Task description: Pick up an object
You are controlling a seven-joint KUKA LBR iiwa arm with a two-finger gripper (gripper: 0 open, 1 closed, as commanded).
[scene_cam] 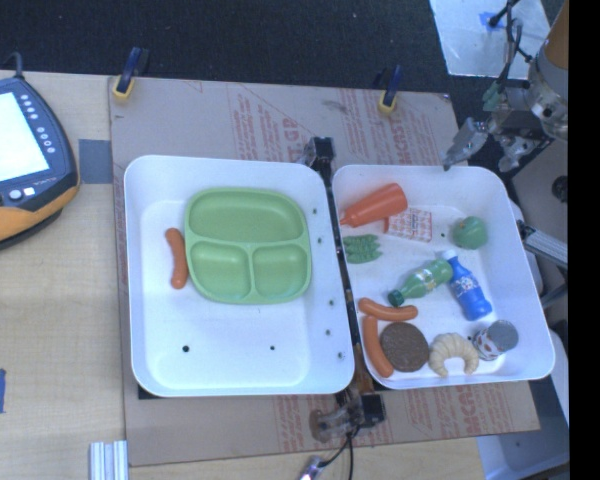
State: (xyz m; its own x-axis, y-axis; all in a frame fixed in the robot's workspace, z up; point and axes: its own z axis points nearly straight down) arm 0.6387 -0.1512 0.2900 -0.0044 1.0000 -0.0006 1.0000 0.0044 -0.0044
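I see the grey two-finger gripper beyond the right white bin; jaws' state unclear. Descending, I risk clipping the rim or the crowded blue plastic bottle.

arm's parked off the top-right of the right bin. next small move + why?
Probably bring the gripper left and down over the right bin, toward the orange carrot. The gripper sits outside the bin's upper right corner with nothing between its fingers, and the carrot lies fairly clear of its neighbours near the upper left.

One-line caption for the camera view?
Gripper hovers past the right bin of toy food; green tray and a sausage sit in the left bin.
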